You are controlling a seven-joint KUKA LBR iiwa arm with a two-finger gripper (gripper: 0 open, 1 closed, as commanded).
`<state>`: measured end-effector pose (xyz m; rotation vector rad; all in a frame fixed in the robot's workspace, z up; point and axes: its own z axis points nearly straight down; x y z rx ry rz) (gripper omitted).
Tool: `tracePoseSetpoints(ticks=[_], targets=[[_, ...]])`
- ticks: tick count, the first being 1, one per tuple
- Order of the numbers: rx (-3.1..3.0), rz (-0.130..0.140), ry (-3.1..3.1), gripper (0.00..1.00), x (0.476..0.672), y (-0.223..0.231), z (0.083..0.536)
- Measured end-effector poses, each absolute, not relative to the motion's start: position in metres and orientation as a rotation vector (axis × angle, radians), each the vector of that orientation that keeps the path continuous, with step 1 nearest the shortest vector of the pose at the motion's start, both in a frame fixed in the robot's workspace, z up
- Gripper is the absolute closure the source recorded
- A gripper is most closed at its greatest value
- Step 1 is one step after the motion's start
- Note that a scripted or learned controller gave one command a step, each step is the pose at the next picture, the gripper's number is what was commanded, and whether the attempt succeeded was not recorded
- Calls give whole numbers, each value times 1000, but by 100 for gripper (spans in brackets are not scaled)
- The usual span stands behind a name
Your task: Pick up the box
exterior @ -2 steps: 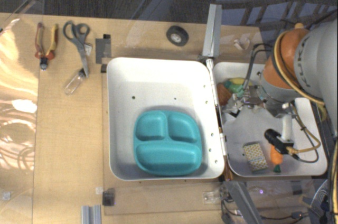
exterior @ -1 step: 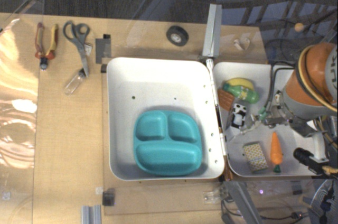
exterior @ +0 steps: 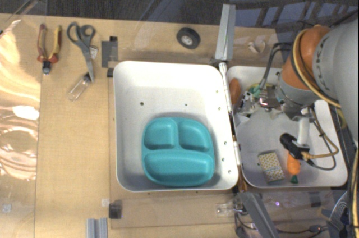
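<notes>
**A:** The box [exterior: 271,166] lies low in the right bin [exterior: 251,144], just beside an orange carrot-like piece [exterior: 293,165].

**B:** The hand [exterior: 255,102] hovers at that bin's upper left, well apart from the box. Open or closed? Can't tell from here.

**A:** My call: centre over the box, square to its sides, then drop straight down, clear of that orange piece.

R bin [exterior: 252,141]: arm [exterior: 331,57] blocks upper part; box [exterior: 271,166] at bottom open from left, orange thing [exterior: 293,166] crowds its right.
</notes>
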<state>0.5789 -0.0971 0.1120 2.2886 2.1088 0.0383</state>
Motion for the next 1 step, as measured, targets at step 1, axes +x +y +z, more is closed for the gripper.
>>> tracePoseSetpoints(ticks=[1], targets=[[2248, 29, 2173, 0, 631, -106, 107]])
